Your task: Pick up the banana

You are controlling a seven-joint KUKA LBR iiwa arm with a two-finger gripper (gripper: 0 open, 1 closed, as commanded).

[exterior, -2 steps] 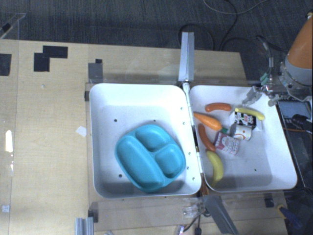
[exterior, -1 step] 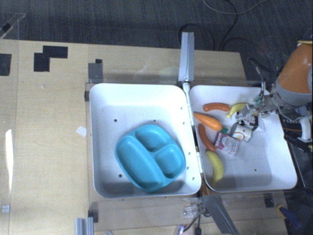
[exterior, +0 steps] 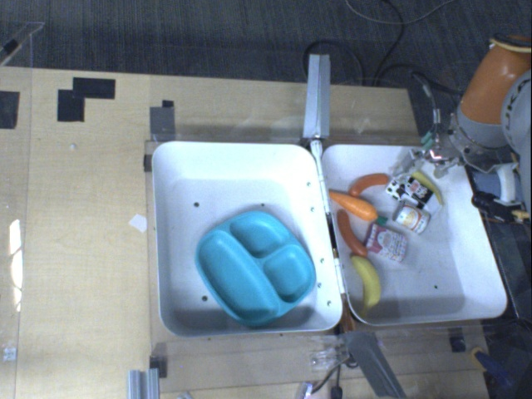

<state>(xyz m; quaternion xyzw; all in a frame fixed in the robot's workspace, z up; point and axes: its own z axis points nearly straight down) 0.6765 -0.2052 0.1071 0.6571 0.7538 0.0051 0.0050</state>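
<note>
I can't make out the gripper point(exterior: 413, 183) fingers against the clutter, and the arm point(exterior: 499, 98) runs off my right edge.

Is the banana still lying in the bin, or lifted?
Lying in the bin. The banana rests on the right bin's floor near its front-left corner, apart from the gripper.

The banana point(exterior: 366, 280) is yellow, short and slightly curved. It lies flat on the floor of the right bin point(exterior: 465, 293), in the near left corner, close to the wall that divides the two bins. Its long axis runs from the upper left to the lower right. The upper end is just beside the lower end of a red-orange sausage-shaped toy point(exterior: 349, 233), and a small red packet point(exterior: 387, 243) lies near.
</note>
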